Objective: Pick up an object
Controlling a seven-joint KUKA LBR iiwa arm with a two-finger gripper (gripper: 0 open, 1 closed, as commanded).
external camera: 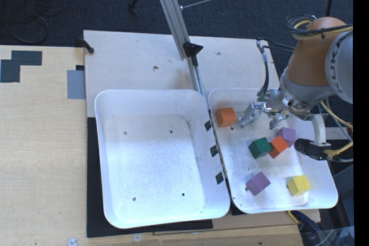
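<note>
Tool point(260, 114) of the grey arm hangs in the upper part of the right white bin point(323, 200), right of frame centre; I cannot tell its state. Just left of it lies the orange block point(225, 117), apart from it. Below the tool are a green cube point(260, 147), a small orange cube point(278, 146) and a light purple cube point(286, 135). Lower lie a purple cube point(258, 182) and a yellow cube point(298, 184).
</note>
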